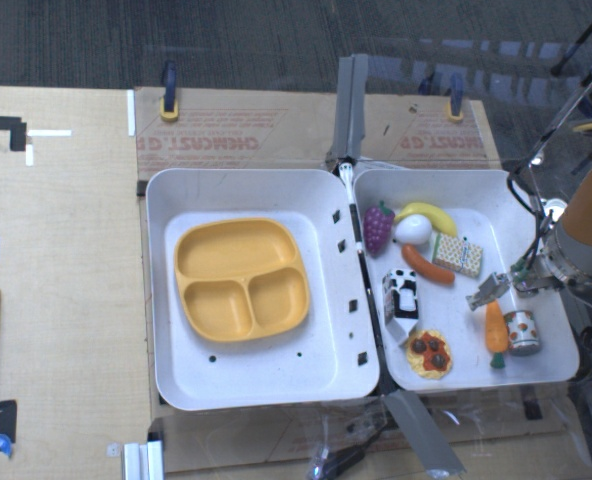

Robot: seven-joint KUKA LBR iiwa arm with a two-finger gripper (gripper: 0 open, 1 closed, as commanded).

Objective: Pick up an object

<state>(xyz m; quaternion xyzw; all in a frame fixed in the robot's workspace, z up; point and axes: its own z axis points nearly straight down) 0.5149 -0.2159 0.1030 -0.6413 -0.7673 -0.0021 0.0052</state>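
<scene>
- My claw (488,293) hangs at the right of the frame, over the right bin (566,368); I cannot tell its state.
- The toy carrot (495,330) lies just below it, beside a small can (521,332).
- The yellow divided plate (242,278) sits in the left bin (166,368).

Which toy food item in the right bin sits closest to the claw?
The orange toy carrot with green tip, just below the claw. The red sausage and yellow banana lie farther left.
</scene>
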